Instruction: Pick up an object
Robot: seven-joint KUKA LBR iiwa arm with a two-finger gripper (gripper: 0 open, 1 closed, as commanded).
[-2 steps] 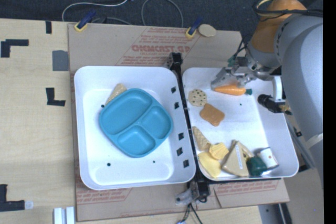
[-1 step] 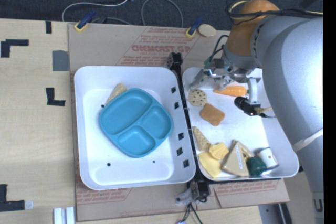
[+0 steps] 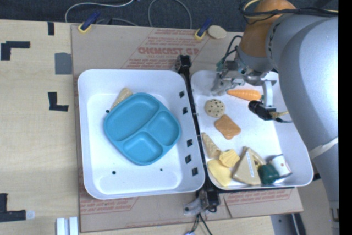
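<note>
Two bins sit on the counter, and the gripper (image 3: 224,81) hangs low in the right bin (image 3: 294,143) — just beside the carrot (image 3: 245,94), at its narrow end. I cannot tell how the fingers stand. The carrot lies flat, long axis across the bin, tip toward the gripper. Better to close across its middle, squarely — not along it.

orange carrot (image 3: 244,94) lying flat, right bin's (image 3: 300,143) far end
</note>
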